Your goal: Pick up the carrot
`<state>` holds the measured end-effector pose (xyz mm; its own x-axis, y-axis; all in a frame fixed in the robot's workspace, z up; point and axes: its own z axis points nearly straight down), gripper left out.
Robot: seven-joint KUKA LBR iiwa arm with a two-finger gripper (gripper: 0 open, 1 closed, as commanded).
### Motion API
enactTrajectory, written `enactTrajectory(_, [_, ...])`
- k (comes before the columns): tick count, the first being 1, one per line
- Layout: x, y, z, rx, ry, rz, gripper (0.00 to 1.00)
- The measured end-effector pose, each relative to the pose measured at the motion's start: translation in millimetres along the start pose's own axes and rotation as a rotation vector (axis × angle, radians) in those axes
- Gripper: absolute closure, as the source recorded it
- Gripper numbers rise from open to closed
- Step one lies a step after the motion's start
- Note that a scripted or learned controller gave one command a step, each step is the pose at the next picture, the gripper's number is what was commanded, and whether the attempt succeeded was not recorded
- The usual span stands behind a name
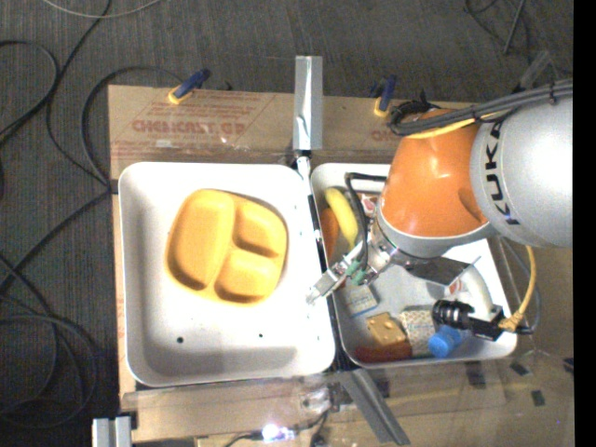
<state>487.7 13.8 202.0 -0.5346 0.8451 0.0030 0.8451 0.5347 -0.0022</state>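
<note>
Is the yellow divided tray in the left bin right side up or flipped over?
Right side up: the yellow tray shows its three compartments facing the camera, lying in the left bin.

Premises: a robotics laboratory. Evidence: an industrial KUKA arm [466, 180] over a cardboard-covered worktop [200, 124], covering fixed with spring clamps [189, 85]; two white bins [149, 343]; loose cables [56, 110] trailing across grey carpet [140, 26].

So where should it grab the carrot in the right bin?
The carrot lies flat along the bin wall beside a banana, so sideways approaches look blocked. Likely best to grip its middle from straight above, across its narrow width.
</note>
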Motion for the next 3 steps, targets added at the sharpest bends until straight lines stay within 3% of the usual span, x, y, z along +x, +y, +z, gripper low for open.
enactTrajectory(1, [-82.5,46.7,-120.6,0.000,-0.006,0.378,0.00])
enactTrajectory(2, [-6.1,52.3,19.6,0.002,-0.001,0.583,0.00])
enactTrajectory(3, [-73.2,68.8,-52.4,0.000,-0.006,0.313,0.00])
